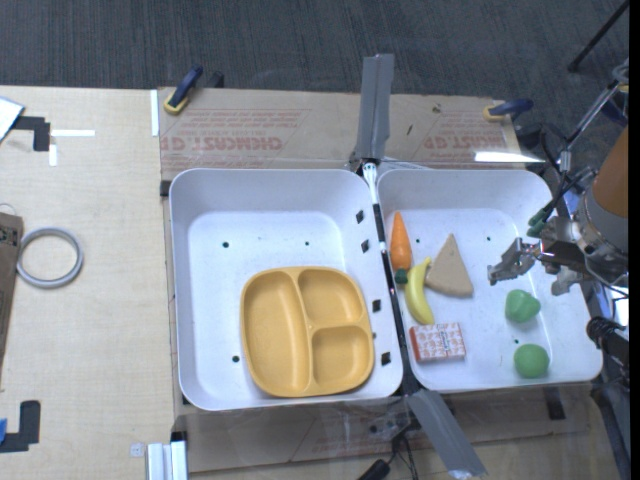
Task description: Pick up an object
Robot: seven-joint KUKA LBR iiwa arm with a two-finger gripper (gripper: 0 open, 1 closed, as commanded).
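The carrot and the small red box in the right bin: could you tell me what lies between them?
In the camera view, the banana lies between the carrot and the red box.

The arm (612, 193) is cut off by the right edge.

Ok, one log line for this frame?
hand over right bin | nothing seen held | nearest: upper green ball | yellow tray in left bin

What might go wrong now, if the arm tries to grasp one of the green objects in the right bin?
The upper green object looks rounded, so it may roll or slip away. It lies near the bin's right wall, leaving the gripper little room. The lower green object sits close by and may get knocked.
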